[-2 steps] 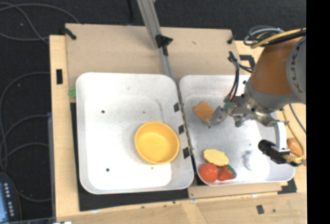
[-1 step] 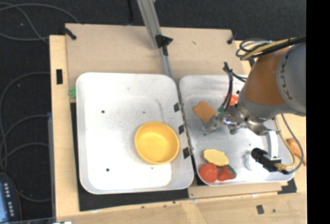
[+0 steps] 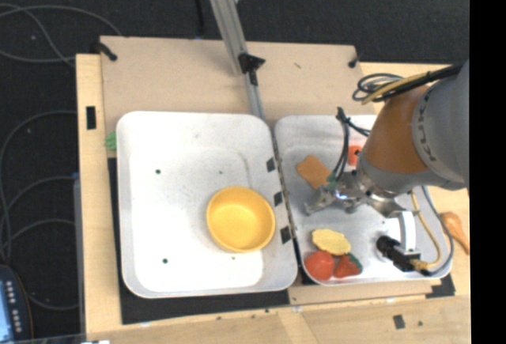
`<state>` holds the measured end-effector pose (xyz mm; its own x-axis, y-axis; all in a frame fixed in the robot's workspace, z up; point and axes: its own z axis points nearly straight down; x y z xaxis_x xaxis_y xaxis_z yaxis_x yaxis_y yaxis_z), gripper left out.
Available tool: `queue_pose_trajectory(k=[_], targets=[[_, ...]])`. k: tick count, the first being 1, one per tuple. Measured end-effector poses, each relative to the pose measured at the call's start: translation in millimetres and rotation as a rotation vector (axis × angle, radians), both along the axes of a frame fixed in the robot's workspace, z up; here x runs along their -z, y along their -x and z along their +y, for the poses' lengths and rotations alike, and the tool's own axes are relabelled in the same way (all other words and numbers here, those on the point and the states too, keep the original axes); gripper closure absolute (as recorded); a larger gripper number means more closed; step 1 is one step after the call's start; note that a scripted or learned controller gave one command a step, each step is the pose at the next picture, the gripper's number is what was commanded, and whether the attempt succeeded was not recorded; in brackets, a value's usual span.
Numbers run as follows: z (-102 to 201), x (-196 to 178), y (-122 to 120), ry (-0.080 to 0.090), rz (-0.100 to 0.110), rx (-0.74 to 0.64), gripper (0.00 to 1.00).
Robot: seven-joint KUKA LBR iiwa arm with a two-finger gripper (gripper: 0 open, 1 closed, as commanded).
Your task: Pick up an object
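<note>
Camera view: the gripper (image 3: 341, 196) is lowered into the right bin (image 3: 296, 133), just at four o'clock of the brown block (image 3: 313, 171). Its opening cannot be told. Nothing is seen held. The approach step is judged in hand; a closing on the block and a lift are called for. A yellow bowl (image 3: 239, 218) sits in the left bin (image 3: 158, 145).

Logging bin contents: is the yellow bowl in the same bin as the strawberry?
No, the yellow bowl sits in the left bin, the strawberry in the right bin.

Tan bench (image 3: 174, 77), 2 white bins side by side, left bin (image 3: 158, 153), right bin (image 3: 304, 133)
</note>
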<state>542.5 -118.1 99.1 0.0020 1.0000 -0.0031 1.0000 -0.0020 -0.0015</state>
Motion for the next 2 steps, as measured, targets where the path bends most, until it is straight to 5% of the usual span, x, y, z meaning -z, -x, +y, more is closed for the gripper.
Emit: queue_pose_trajectory(k=[1,2], targets=[[1,-12,-2,-0.004,-0.005,0.004,1.0],[1,-55,-5,-0.003,-0.007,-0.005,1.0]])
